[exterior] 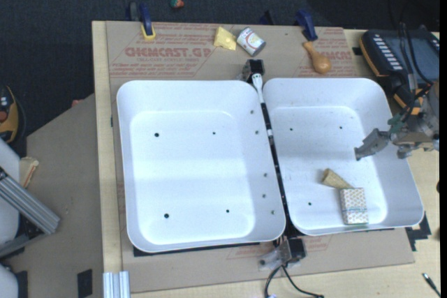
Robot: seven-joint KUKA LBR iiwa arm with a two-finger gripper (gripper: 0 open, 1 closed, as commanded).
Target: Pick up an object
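The large left white plastic bin (192, 164) sits on the brown cardboard-covered bench (174, 52), its floor marked by a few small dark dots. Behind it on the bench lie a yellow wedge-shaped block (225, 39) and, just beside that, a small white and grey box (251, 41). Further right along the back edge rests an orange-brown wooden piece with a rounded end (318, 58). The right white plastic bin (328, 115) touches the left one along a dark seam. Near its front right corner lie a small tan wedge (336, 179) and, just beside it, a pale patterned rectangular box (354, 205). The grey two-finger gripper (366, 148) reaches in from the right above that bin, apart from both objects; whether it is apart or together I cannot tell.
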